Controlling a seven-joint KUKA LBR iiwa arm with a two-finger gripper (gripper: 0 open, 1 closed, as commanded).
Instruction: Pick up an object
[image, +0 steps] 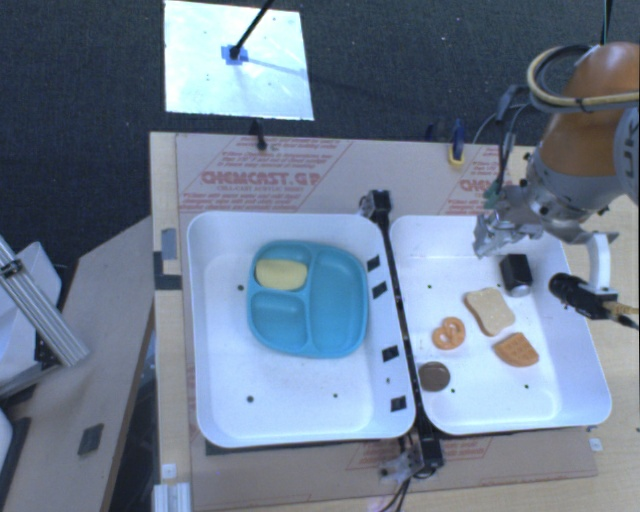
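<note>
Floor: dark carpet (80, 110) lay at 9 to 12 o'clock.
Tabletop: pale wood (110, 300), with a printed cardboard sheet (270, 175) on it.
Panel: shiny square plate (235, 60) at 12 o'clock.
Rail: metal bar (40, 315) at 9 o'clock.

Two white bins sit side by side on the tabletop (130, 300). The left bin (215, 400) has a blue divided plate (320, 310) with a yellow piece (281, 273) in one compartment. The right bin (570, 400) holds toast (489, 310), a pretzel (449, 333), a cracker-looking thing (516, 350) and a brown disc (433, 376). The hand (492, 238) hangs over its far side.
</note>
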